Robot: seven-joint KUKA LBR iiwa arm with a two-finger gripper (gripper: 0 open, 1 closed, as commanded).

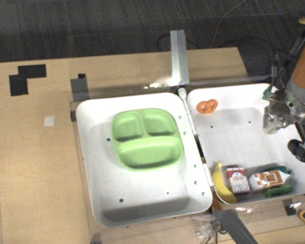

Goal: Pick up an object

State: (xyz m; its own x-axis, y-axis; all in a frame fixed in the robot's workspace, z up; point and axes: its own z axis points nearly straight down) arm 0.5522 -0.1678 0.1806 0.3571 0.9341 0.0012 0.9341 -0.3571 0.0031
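Observation:
In the right bin [242,135] an orange pretzel-shaped toy [207,106] lies near the far left corner. Along the near wall sit a yellow banana [221,185], a small red and white carton [237,180], an orange and white carton [268,178] and a green item [278,190] just in front of it. My gripper [275,122] hangs over the right edge of this bin, apart from all of these objects, with nothing visibly held.
The left bin [98,153] holds a green divided plate [145,137]. A metal post [180,60] stands behind the wall between the bins. Cables and a black part [299,149] crowd the right bin's right side.

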